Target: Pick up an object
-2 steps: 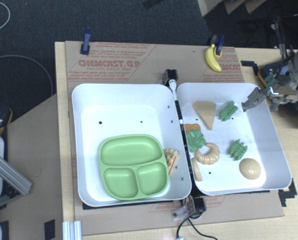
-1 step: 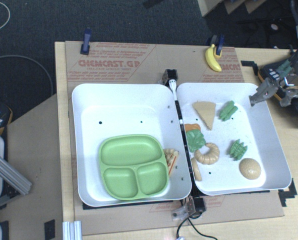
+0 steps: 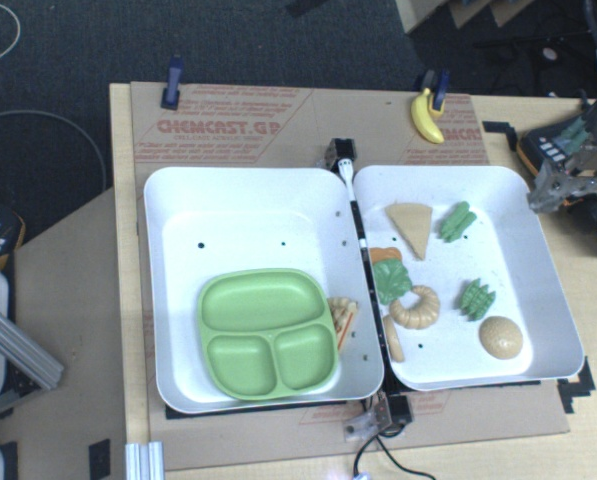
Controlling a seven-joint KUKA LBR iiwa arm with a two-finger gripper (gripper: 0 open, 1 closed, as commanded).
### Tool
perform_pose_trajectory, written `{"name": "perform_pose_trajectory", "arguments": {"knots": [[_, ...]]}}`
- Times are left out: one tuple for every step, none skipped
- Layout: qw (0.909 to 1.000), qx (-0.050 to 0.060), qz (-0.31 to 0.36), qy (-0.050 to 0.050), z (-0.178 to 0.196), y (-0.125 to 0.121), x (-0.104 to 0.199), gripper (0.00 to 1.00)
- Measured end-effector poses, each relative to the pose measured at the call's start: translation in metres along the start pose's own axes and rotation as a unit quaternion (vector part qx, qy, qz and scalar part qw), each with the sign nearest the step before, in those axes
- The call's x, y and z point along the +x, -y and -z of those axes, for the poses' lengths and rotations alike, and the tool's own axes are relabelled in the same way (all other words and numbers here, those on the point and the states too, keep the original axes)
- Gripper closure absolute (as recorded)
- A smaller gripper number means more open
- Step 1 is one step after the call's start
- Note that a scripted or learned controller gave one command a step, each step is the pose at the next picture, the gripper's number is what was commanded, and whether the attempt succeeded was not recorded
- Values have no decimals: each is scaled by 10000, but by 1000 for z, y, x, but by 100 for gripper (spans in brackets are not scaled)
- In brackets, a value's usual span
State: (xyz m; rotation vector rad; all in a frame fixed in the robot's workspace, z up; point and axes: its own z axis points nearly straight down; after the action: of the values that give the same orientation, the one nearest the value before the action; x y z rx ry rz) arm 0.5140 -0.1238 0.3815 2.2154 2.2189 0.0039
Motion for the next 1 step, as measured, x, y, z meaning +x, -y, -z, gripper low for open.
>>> {"name": "perform_pose_trajectory", "arguments": {"knots": [[9999,79,-62,-16,-103,34,-102,100]]}}
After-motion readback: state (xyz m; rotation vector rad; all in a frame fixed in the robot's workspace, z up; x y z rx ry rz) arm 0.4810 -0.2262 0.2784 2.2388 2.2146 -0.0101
